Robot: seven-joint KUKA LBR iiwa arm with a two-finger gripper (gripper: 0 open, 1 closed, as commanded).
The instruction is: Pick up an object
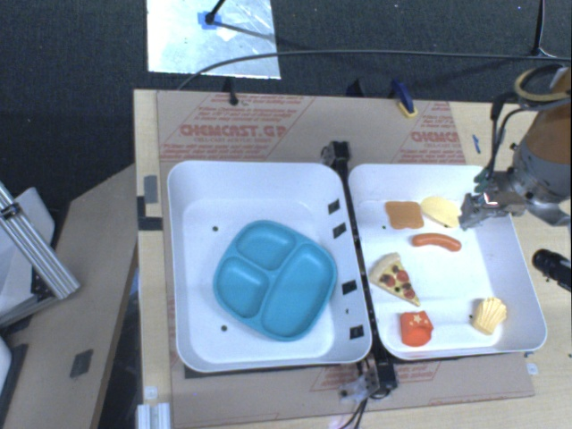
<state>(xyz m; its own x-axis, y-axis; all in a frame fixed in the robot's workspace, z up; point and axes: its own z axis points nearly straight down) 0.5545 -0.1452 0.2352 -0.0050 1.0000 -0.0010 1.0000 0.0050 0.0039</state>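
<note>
The right bin (514,266) holds several toy foods: a brown toast slice (404,214), a pale yellow piece (440,210), a red sausage (436,241), a pizza slice (394,278), a red piece (416,327) and a yellow ridged piece (488,315). My gripper (471,211) hangs over the bin's upper right part, just right of the pale yellow piece and above the sausage's right end. Nothing shows in its grasp.
The left bin (192,239) carries a blue divided plate (274,278). A black divider (349,239) runs between the bins. The grey arm (545,172) enters from the right, with cables behind it. A silver sheet (213,25) lies beyond the bench.
</note>
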